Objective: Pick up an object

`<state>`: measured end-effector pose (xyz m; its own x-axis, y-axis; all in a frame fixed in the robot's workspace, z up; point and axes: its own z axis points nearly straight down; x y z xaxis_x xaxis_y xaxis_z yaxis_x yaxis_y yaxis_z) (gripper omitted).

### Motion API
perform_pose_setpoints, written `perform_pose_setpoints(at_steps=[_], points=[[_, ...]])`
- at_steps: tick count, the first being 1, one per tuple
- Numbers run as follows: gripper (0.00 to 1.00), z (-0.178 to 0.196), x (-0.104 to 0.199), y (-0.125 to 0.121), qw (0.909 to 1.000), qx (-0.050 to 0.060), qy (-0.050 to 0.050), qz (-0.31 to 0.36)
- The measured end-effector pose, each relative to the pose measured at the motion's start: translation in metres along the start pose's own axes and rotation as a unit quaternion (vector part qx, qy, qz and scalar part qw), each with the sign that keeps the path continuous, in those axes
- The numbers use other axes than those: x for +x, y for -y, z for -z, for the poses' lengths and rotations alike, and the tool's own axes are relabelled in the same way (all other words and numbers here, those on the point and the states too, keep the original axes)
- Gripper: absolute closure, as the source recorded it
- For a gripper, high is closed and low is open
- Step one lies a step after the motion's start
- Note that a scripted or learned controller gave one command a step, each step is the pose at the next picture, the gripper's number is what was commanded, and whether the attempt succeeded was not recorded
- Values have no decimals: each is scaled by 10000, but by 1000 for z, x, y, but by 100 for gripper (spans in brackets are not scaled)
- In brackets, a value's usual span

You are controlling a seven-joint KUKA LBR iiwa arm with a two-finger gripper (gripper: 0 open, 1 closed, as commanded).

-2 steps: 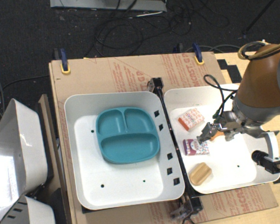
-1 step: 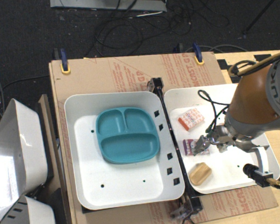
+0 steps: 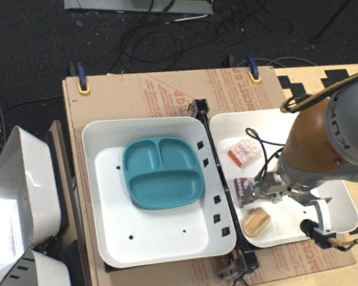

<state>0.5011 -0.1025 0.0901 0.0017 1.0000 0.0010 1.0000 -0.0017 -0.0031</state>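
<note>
Gripper (image 3: 250,192) sits low over the right bin (image 3: 343,209), on the bin's left side, with the grey arm and its orange band (image 3: 313,143) coming in from the right. Can't really tell if the fingers are open or closed, the metal bits blur together from this angle.

Right under and touching the gripper there's a small purple packet (image 3: 240,184). Just near of it lies a tan bread-roll-looking thing (image 3: 256,221), apart from the gripper. A bit farther off sits a red-and-white snack packet (image 3: 244,152).

Left bin (image 3: 112,238) has a teal divided plate (image 3: 163,172) with three compartments, lying flat toward the far side. Both bins rest on a cardboard-covered bench (image 3: 162,94).
</note>
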Motion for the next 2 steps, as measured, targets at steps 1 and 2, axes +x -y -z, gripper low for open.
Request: perform_pose_setpoints(at_steps=[1, 2], points=[[100, 12, 0, 0, 10000, -10, 1, -14], [100, 62, 8, -8, 10000, -39, 8, 27]])
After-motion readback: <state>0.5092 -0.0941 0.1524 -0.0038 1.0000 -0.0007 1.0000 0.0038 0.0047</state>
